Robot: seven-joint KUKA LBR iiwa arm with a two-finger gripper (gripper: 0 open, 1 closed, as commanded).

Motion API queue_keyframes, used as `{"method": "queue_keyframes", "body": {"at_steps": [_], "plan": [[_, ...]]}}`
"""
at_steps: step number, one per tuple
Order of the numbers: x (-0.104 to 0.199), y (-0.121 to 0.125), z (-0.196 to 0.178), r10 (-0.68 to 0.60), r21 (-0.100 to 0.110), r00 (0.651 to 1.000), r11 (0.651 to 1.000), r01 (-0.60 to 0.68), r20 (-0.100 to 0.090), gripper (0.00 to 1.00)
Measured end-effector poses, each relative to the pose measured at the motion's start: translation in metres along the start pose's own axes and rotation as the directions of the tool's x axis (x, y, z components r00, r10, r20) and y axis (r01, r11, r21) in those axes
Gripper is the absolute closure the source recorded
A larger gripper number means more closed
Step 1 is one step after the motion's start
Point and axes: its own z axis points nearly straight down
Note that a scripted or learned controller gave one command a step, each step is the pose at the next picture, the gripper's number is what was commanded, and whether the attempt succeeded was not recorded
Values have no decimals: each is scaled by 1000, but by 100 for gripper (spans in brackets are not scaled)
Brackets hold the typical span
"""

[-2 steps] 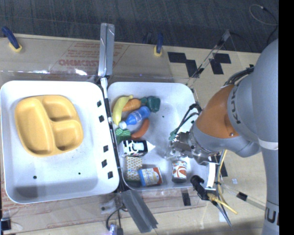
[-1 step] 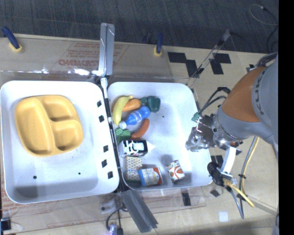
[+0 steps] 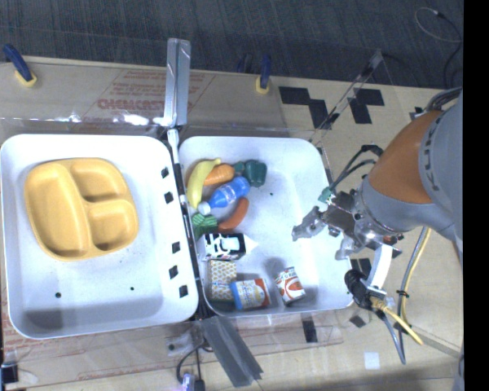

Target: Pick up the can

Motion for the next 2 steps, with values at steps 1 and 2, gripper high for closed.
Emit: {"method": "queue_keyframes", "body": {"at_steps": [1, 2], "plan": [[1, -1, 92, -250, 2, 968, 968, 250, -1, 0], [2, -1, 82, -254, 4, 967, 967, 254, -2, 100]]}}
